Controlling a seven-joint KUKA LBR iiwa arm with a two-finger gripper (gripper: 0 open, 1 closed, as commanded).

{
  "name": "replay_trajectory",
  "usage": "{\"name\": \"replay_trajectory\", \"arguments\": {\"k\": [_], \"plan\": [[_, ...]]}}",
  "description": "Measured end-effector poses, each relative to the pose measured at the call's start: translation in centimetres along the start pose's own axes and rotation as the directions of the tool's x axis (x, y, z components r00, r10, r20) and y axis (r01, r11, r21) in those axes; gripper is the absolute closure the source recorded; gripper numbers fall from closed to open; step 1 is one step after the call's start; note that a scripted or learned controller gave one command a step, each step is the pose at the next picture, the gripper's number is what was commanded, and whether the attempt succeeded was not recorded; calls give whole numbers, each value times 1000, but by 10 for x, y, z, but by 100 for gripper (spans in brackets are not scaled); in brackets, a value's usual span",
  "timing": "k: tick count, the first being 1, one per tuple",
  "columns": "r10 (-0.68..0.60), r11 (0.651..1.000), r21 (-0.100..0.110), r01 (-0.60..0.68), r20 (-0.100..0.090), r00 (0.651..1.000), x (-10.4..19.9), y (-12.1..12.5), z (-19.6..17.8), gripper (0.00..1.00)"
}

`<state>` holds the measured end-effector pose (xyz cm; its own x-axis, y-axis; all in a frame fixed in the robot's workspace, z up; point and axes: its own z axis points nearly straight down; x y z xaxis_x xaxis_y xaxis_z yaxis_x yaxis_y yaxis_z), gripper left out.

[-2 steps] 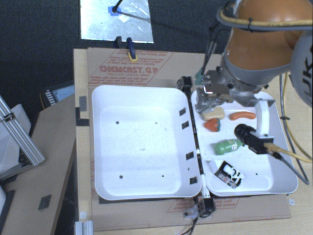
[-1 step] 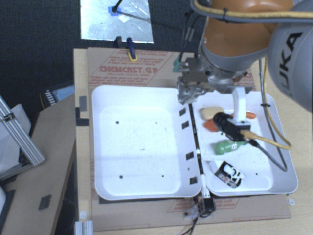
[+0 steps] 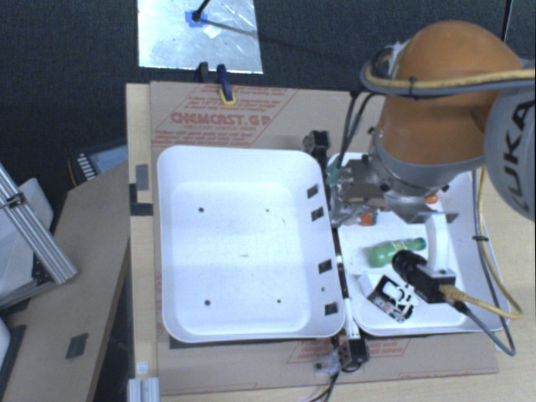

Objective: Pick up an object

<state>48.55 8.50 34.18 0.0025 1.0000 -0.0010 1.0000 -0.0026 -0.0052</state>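
Camera view from above: two white bins, left bin [image 3: 243, 249] and right bin [image 3: 435, 325], sit touching on red-printed cardboard [image 3: 251, 111] over a pale wooden bench [image 3: 96, 249]. Dark carpet [image 3: 50, 57] surrounds it, with a shiny metal plate [image 3: 167, 23] beyond. The arm [image 3: 444, 82] hangs over the right bin. Its gripper [image 3: 356, 198] is low by that bin's left wall; whether spread or pressed together I cannot tell. A green object [image 3: 396, 250] lies near it, beside a small black-and-white piece [image 3: 389, 296].
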Motion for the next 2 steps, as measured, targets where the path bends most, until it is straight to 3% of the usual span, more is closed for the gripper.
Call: {"name": "replay_trajectory", "arguments": {"k": [1,2], "plan": [[2,1000,-13,-2,0,1000,-67,2,-61,100],[-13,1000,-10,13,-3,1000,7,1,-84,100]]}}
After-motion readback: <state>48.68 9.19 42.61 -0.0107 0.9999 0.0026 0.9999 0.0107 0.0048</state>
